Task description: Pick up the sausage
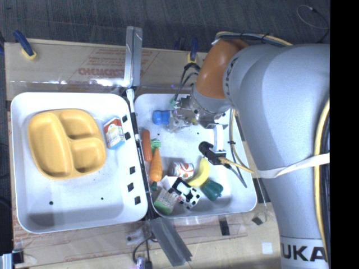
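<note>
The sausage (146, 144) is a slim reddish-brown stick lying along the left wall of the right bin (242, 167), pointing up and down the view. My gripper (178, 117) is low in the upper part of that bin, under the orange wrist band. It sits right of and above the sausage, apart from it, next to a small blue object (161, 117). Nothing from the bin shows at the gripper.
An orange carrot (155, 165) lies just right of the sausage's lower end. A banana (199, 174), a small can (182, 169), a green item (212, 190), dice (192, 198) and a packet (166, 198) crowd the bin's lower part. The left bin (33, 206) holds a yellow divided tray (66, 142) and a small pouch (114, 133).
</note>
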